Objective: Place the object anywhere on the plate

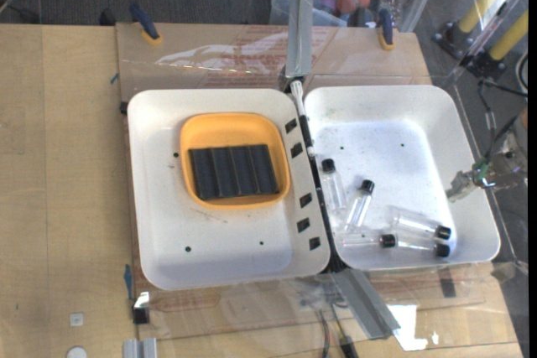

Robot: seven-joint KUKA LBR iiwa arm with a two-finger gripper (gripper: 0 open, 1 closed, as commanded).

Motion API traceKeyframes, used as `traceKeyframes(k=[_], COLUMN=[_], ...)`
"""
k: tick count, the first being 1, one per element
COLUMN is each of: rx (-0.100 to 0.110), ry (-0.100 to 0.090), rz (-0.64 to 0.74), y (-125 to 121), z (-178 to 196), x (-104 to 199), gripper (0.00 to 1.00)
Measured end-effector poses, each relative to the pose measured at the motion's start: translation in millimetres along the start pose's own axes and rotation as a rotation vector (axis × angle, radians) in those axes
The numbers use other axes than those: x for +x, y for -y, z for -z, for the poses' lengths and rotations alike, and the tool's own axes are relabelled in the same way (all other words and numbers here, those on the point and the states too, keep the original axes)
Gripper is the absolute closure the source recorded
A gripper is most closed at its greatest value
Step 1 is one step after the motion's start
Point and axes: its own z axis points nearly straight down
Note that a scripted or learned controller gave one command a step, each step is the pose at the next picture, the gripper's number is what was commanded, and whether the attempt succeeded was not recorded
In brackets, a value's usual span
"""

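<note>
Camera view, looking down at a slant on two shallow white bins set side by side. The left bin (159,256) carries the target, an orange plate (195,138) with a dark ribbed insert (233,171) lying in its well. The right bin (470,138) holds the candidate objects: several clear vials with black caps, one (330,178) near the divider, one (361,201) just to its right, and a loose cluster (415,232) along the near wall, some of them touching. At the right edge, beside the right bin's rim, a small metallic part with a green spot (480,176) is visible; whether it belongs to the gripper cannot be told, and the hand's state cannot be judged, clenched or released. No vial lies on the plate, so the pick appears still to be made. A sound approach would likely choose the isolated vial near the divider, since it lies apart from its neighbours, and close across its narrow body. Smooth round vials may roll or slip. Release should come low over the ribbed insert.
</note>
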Motion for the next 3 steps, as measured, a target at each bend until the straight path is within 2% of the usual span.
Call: traceKeyframes(k=[1,2,3], rx=[0.000,-0.002,-0.005], ry=[0.002,0.003,0.006], rz=[-0.017,0.184,0.510], y=[-49.5,-88.9,-147.4], z=[49.3,143.7,190.4], x=[-40.9,-51.0,-61.1], gripper=[1.00,1.00,1.00])
